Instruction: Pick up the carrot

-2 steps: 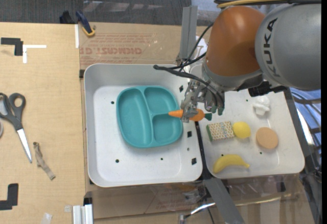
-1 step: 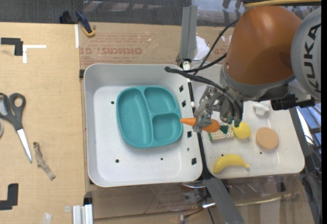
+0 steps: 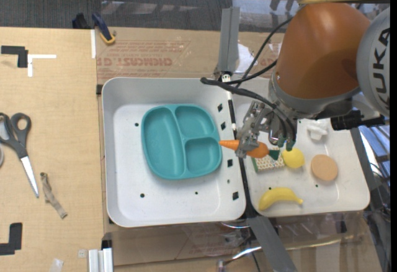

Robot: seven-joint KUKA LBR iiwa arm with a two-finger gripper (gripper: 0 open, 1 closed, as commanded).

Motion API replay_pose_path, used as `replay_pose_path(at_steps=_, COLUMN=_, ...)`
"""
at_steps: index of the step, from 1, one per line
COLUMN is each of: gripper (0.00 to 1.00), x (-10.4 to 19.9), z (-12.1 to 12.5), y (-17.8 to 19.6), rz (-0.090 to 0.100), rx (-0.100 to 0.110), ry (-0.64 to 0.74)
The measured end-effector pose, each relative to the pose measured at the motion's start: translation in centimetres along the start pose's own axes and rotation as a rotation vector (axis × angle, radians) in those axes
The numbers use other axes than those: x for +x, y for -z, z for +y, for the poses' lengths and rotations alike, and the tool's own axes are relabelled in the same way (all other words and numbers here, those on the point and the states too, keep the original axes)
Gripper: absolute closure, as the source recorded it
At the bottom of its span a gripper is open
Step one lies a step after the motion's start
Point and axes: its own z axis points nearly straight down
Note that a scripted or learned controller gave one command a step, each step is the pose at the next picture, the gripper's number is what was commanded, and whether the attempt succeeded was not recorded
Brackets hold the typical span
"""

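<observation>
The carrot (image 3: 239, 146) is small and orange, lying across the divider between the two bins with its tip pointing left toward the teal plate. My gripper (image 3: 253, 145) hangs over the left edge of the right bin, and its fingers close on the thick end of the carrot. The carrot appears lifted slightly above the bin rim. The big orange band of the arm (image 3: 319, 56) hides the upper part of the right bin.
A teal divided plate (image 3: 182, 140) lies in the left bin (image 3: 124, 159). The right bin (image 3: 347, 196) holds a yellow lemon (image 3: 293, 158), a tan round piece (image 3: 324, 167), a banana (image 3: 279, 199), a checkered sponge (image 3: 268, 163) and a white item (image 3: 317, 132). Scissors (image 3: 22, 146) lie on the bench at left.
</observation>
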Motion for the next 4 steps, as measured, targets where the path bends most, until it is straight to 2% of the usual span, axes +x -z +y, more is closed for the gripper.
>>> replay_pose_path(at_steps=1, gripper=1.00, x=-0.2, z=0.1, y=0.9, rz=-0.003, rx=0.000, ry=0.003)
replay_pose_path(at_steps=2, gripper=1.00, x=1.7, z=-0.6, y=0.9, rz=0.002, rx=-0.002, ry=0.491)
replay_pose_path(at_steps=3, gripper=1.00, x=-2.0, z=-6.2, y=11.8, rz=-0.002, rx=-0.002, ry=0.614)
replay_pose_path(at_steps=4, gripper=1.00, x=-3.3, z=-7.2, y=-1.3, rz=0.003, rx=-0.003, ry=0.878)
